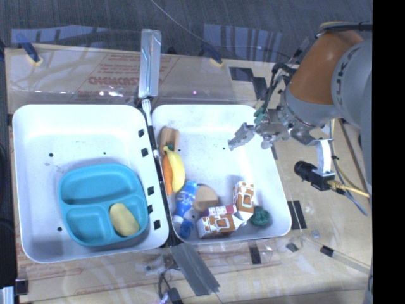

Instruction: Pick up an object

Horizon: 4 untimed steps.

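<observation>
Though near jaws, banana apart

The light wooden bench is carrying two shallow white bins side by side: the left bin and the right bin, their inner walls touching at centre.

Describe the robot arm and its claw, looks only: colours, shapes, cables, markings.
The arm is bulky and rounded, grey, with a broad orange band above the wrist. Below the band sits a grey metal wrist block, and the claw is a slim, pale grey metal piece. Thin dark cables run along the wrist. A small black cylindrical part on a white bracket hangs beside it, with a yellowish cable. No markings are legible.
</observation>
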Each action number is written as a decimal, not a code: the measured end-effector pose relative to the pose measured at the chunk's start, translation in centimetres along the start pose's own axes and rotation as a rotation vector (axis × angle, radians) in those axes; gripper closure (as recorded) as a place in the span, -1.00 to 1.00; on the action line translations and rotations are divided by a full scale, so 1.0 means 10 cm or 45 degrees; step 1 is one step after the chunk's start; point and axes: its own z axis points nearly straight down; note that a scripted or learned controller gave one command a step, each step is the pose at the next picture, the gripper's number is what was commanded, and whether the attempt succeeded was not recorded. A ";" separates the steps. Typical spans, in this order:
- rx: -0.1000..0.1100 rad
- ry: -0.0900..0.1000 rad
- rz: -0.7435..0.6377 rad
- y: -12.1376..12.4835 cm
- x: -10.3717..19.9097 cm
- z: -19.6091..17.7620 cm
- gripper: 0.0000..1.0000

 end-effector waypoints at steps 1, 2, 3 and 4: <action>0.009 0.002 -0.104 -0.72 -0.24 1.02 -1.00; -0.009 -0.004 -0.171 -0.68 -0.22 1.32 -1.00; -0.012 -0.006 -0.179 -0.67 -0.23 1.21 1.00; -0.007 -0.002 -0.623 -0.62 -0.21 0.92 1.00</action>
